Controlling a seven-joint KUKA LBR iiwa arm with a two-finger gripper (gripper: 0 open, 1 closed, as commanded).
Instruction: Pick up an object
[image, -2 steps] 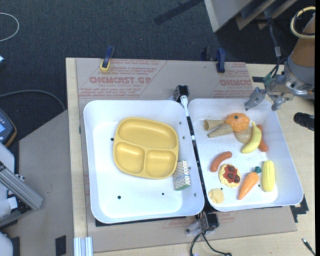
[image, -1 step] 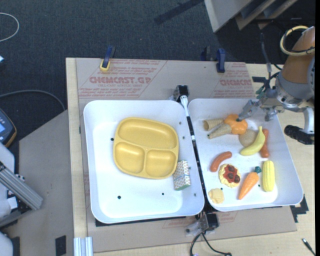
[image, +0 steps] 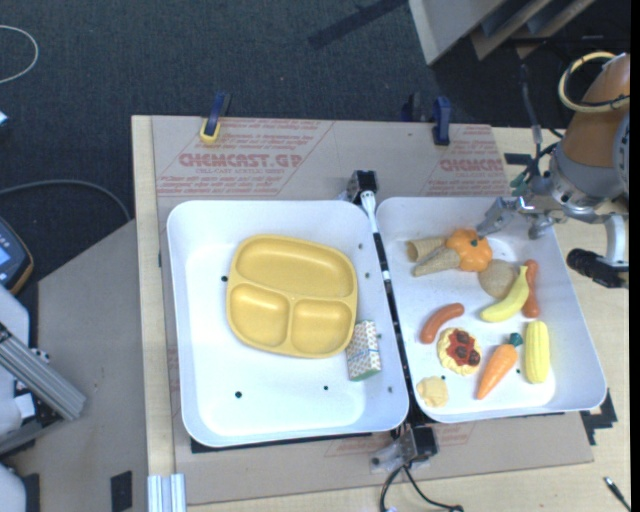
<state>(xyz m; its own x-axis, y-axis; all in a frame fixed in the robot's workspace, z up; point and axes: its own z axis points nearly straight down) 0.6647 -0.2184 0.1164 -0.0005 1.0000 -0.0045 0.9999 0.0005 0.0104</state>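
Toy foods, the things to pick from, lie in the right bin (image: 580, 385): one ice cream cone (image: 432, 255), one orange pumpkin (image: 470, 250), one potato (image: 497, 279), one banana (image: 508, 299), two sausages (image: 442, 321), one small pizza (image: 460, 349), one carrot (image: 496, 369), one corn cob (image: 536, 351) and one pale cracker (image: 433, 391). They crowd the bin's middle and near side, many touching, with bare floor along its far rim. In the left bin (image: 200, 380) sit one yellow divided plate (image: 292, 295) and one sponge (image: 363, 350) at the plate's right corner, with open room toward the near rim. Above the right bin's far right corner hangs the pincer (image: 514, 212); whether it is spread or closed I cannot tell, and nothing shows in its grip.
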